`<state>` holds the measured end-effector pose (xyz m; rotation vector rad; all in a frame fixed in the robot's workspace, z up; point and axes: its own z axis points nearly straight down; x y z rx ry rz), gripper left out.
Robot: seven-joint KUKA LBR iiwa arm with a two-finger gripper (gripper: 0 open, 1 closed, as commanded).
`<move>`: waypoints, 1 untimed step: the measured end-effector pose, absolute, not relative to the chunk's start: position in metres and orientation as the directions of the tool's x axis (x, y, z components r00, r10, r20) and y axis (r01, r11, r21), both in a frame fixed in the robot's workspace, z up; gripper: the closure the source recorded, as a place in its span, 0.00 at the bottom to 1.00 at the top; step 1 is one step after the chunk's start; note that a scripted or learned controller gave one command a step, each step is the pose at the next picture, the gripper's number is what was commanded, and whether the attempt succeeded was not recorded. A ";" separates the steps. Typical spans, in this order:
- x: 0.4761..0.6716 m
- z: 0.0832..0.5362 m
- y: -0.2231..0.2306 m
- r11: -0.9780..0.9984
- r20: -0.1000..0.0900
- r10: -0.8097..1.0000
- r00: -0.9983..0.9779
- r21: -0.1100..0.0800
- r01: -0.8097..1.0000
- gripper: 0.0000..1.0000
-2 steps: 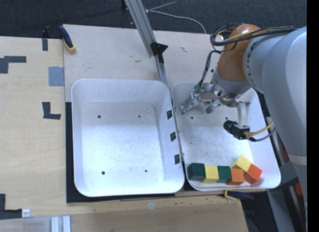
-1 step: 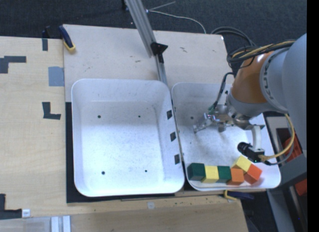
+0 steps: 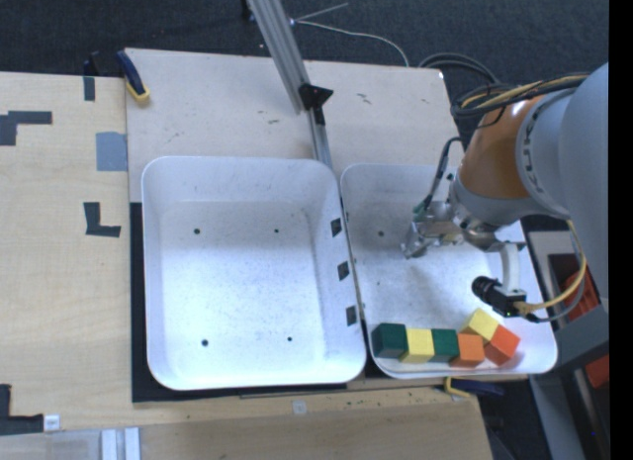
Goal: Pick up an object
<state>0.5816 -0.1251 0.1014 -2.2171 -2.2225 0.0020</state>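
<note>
Blocks point(image 3: 445, 343), matte cubes in green, yellow and orange, line the smooth right bin's point(image 3: 381, 201) six-o'clock wall. Metal gripper point(image 3: 415, 242) hangs well apart toward twelve; its grip state I cannot tell.

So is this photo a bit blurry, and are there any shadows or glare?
In the camera view, soft overall: the gripper and the blocks have fuzzy edges. Lighting is even, with faint shadows under the blocks and along the left bin's rim. The white bins look bright but not blown out.
</note>
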 end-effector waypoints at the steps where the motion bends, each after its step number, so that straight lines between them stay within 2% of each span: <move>1: 0.509 0.092 -0.118 -0.002 0.001 1.000 0.002 -0.004 1.000 1.00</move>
